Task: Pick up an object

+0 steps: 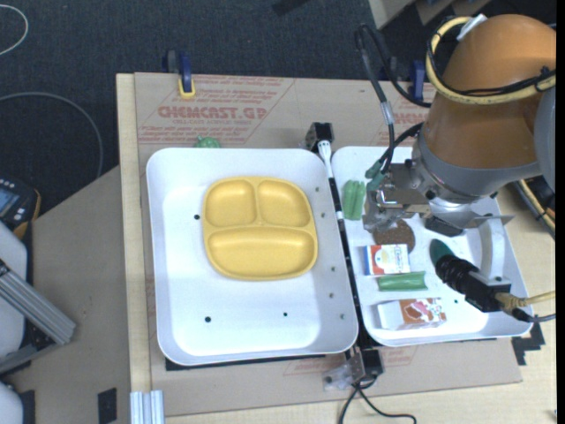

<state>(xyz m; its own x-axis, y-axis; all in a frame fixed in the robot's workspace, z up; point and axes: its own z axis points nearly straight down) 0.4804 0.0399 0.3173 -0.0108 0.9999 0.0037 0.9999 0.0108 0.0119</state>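
Observation:
My gripper [388, 203] hangs low over the back left part of the right bin [494, 325]. Just in front of it and below lies a brown round thing [394, 235]. To the gripper's left, against the bin's left wall, rests a pale green piece [354, 199]. In front of the brown thing lie a white packet with red print [388, 259], a green stick [402, 281] and a second white packet with a red-brown picture [415, 312]. I see nothing held in the gripper.
The left bin [177, 307] holds a yellow divided plate [259, 228]. The arm's big orange and grey body [490, 95] covers the back right of the right bin. A dark green thing [439, 251] lies at the right of the packets.

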